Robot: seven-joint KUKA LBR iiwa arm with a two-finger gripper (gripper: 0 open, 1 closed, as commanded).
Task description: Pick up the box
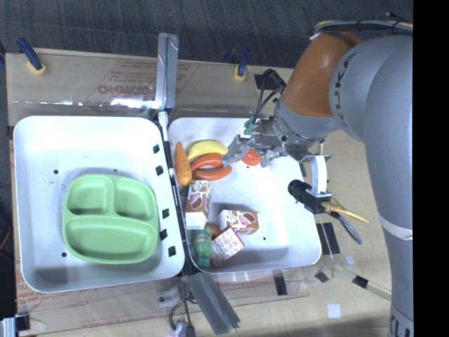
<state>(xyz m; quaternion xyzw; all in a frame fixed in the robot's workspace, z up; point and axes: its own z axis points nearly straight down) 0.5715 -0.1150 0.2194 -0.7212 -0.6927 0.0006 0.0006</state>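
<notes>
Three small printed boxes lie in the right bin [298, 248]. One brown and white carton [200, 196] stands by the left wall, a flat box [240, 220] lies mid-bin, and a tilted red-patterned box [228, 244] rests near the front. My gripper [250, 148] hangs over the far part of this bin, well behind the boxes, open. A small orange-red item [252, 156] shows in the gap between the fingers, narrower than the gap.
A banana [208, 148], a red sausage [209, 165] and an orange carrot [182, 163] lie at the bin's far left. A green bottle [202, 248] lies at the front left corner. The left bin [42, 146] holds a green divided plate [111, 217].
</notes>
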